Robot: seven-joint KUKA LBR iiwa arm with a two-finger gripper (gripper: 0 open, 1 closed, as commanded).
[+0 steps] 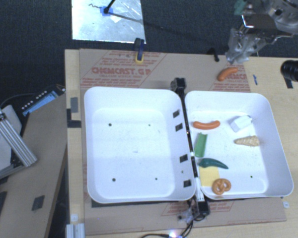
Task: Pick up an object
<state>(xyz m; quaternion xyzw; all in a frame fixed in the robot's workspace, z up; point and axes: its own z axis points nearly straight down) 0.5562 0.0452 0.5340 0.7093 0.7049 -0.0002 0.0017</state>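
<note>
Beyond the right bin's (275, 128) far rim, the tool (237, 53) hovers over the bench (198, 66), just above a sausage (227, 74) lying there. Inside that bin lie another sausage (206, 125), a pretzel (221, 185) and a cone (247, 141).

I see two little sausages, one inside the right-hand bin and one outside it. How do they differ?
The sausage in the bin lies nearly level on white plastic, while the sausage outside rests on the brown board behind the bin, tilted up to the right. The outside one looks shorter and lies just below the gripper. Both are orange with rounded ends.
</note>
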